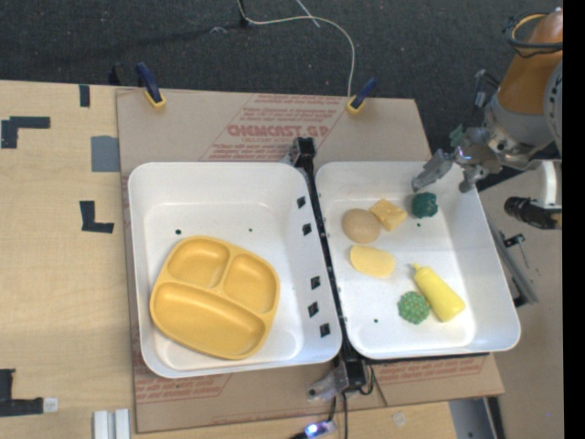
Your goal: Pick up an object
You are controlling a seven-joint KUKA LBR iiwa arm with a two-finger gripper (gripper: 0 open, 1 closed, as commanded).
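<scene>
- Dark green, small and round, the green ball [424, 206] lies in the right bin [489, 273], near its far right corner, and it is the thing closest to the gripper [444, 174].
- I judge it to be a light toy, probably of soft plastic or foam; it could roll away if it is pushed from one side only, so the best hold is across its middle, from above.
- Its two fingers stand apart, one [425, 176] just above the ball and the other [466, 179] toward the right wall of the bin; nothing is between them, so the gripper holds nothing.
- Just beside the ball, toward the middle of the bin, a small yellow block [388, 214] touches a tan potato-shaped piece [360, 226].
- Nearer to the front lies a pale yellow flat piece [372, 262]; at the front right a yellow bottle [438, 293] touches a light green broccoli piece [414, 307].
- These all look like stiff, light play food, and they are well apart from the ball, so they should not disturb a grasp.
- In the left bin [146, 190] a yellow divided plate [215, 295] rests near the front left corner.
- Both bins are smooth white plastic and shallow; things may slide on such a floor.
- They stand on a brown cardboard sheet [265, 126], held by two clamps [149, 85] at its far edge, on a wooden bench [46, 273].
- Beyond the bench the floor [110, 16] is dark carpet, with a thin white cable [329, 26] on it.
</scene>
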